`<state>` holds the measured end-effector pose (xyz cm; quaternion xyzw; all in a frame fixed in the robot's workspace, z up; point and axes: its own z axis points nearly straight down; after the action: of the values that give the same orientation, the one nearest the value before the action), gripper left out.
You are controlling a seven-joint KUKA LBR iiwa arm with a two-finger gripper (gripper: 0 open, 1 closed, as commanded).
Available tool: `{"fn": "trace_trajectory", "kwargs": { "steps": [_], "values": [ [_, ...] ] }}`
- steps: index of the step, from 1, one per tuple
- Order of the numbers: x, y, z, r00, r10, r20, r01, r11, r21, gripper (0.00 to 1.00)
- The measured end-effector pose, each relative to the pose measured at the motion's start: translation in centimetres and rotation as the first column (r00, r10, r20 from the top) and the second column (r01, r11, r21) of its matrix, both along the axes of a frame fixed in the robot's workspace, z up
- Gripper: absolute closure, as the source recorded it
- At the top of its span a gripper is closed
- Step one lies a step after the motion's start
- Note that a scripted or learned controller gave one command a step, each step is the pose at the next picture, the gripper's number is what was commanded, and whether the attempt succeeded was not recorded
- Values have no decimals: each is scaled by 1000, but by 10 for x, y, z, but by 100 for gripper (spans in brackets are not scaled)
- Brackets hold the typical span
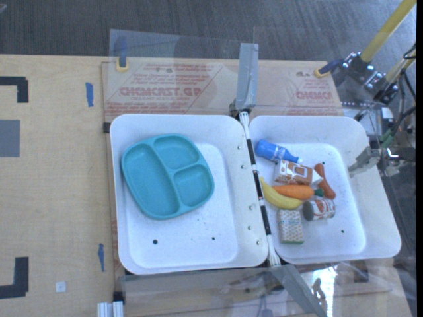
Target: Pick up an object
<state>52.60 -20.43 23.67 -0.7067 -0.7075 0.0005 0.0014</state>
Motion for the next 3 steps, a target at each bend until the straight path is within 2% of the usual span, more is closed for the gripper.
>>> {"fn": "trace_trajectory", "kwargs": {
  "steps": [1, 2, 3],
  "values": [
    [12, 15, -128, 999, 52, 5, -52, 999, -3, 0],
    [21, 30, -149, 991, 134, 8, -134, 991, -3, 0],
    [22, 28, -138, 991, 130, 12, -130, 991, -5, 100]
  ]
}}
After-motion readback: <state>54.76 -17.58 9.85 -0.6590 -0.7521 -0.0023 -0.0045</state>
